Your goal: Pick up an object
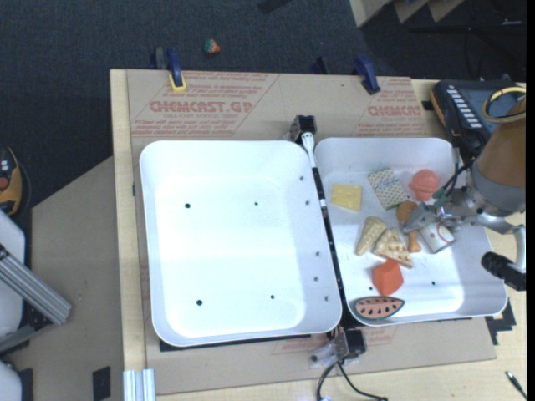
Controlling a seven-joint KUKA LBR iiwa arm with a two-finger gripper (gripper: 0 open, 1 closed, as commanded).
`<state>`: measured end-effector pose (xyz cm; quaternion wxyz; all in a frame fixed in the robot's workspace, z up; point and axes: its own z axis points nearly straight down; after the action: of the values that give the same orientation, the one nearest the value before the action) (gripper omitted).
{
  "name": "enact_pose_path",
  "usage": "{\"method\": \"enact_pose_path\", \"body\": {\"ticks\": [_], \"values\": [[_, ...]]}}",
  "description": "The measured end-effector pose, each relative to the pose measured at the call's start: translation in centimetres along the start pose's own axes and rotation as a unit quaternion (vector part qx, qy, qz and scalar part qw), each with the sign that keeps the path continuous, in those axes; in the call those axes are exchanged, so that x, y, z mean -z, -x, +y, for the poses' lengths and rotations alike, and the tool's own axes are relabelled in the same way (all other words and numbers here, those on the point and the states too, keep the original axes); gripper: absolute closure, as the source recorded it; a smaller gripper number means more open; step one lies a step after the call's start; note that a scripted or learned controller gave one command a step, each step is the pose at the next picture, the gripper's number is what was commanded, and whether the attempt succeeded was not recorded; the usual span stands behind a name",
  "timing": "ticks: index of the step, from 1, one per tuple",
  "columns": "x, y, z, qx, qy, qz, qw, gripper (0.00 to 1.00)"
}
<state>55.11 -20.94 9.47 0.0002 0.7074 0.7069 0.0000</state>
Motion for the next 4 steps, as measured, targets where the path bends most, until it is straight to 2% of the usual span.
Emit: {"method": "enact_pose_path", "body": {"ticks": [4], "values": [[0.0, 0.01, 0.0, 0.0, 0.0, 0.0, 1.0, 0.0]]}}
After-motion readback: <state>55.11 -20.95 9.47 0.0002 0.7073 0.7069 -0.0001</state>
